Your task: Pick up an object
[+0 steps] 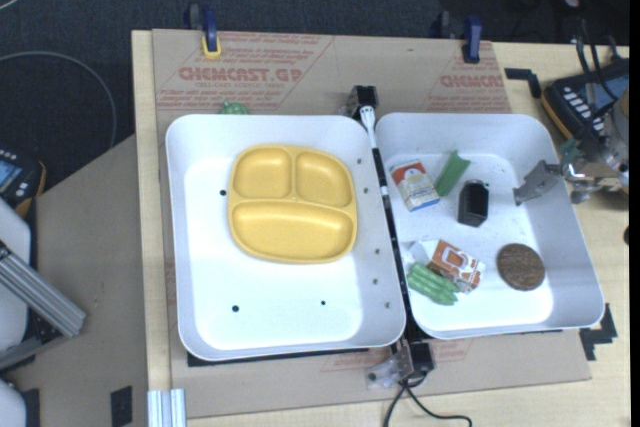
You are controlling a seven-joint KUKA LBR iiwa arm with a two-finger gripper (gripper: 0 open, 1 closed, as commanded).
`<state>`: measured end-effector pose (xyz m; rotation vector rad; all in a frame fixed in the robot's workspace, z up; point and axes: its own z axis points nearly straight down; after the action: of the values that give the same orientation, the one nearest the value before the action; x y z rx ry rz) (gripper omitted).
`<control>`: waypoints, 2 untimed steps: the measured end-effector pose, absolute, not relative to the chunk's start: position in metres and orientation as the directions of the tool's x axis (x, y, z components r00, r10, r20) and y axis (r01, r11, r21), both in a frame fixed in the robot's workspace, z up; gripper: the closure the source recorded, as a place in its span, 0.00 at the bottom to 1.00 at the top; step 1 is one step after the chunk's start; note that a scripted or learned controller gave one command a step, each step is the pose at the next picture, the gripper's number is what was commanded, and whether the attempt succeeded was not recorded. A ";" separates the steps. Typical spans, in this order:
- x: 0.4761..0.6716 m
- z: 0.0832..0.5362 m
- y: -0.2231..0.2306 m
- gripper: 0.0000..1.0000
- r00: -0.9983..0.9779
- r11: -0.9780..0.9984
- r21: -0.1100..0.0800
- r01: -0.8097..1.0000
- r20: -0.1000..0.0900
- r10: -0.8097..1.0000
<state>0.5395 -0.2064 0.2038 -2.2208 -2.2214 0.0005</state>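
Mostly, we saw little of the gripper (548, 177) at the right bin's (560, 310) right wall; its grey fingers were blurred, so we couldn't tell their spread. Inside lay a black block (473, 203), brown disc (521, 266), green pods (432, 283) and small packets, untouched.

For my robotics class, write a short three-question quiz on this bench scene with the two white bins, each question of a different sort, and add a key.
1. True or false: the yellow divided plate lies in the left bin.
2. Multiple choice: which thing lies nearest the right bin's front right corner? A) the brown round disc B) the black block C) the green pea pod
3. Fill in: the gripper hangs over the right bin's ____ edge.

Key: 1 true. 2 A. 3 right.
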 end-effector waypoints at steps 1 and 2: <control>0.484 0.366 -0.126 0.00 -0.009 0.009 0.016 1.000 0.000 1.000; 0.485 0.368 -0.130 1.00 -0.003 0.003 0.005 1.000 -0.002 1.000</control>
<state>0.4853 -0.1301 0.3681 -2.2224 -2.2282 -0.0034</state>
